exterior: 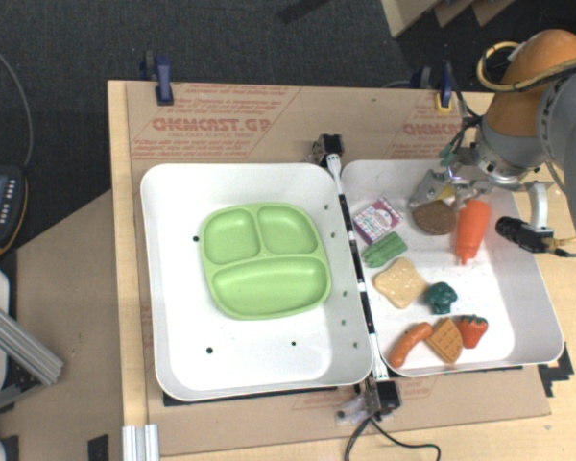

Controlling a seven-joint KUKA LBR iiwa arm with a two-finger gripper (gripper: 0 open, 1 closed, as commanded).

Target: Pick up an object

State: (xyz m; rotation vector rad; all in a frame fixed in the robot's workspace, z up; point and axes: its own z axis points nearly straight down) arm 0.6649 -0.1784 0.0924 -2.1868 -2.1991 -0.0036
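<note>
The hand, and I cannot tell how it is set, hangs at the back of the right bin, right over a brown cookie, with the carrot just beside it.

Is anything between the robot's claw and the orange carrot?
Nothing visible is. The gripper sits at the back of the right bin, just left of the carrot; a brown disc lies below it, not between.

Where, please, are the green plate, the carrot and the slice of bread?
green plate [265, 260]: camera view, middle divider ridge.
carrot [471, 230]: camera view, middle of its orange body.
slice of bread [399, 282]: camera view, centre of the slice.
</note>
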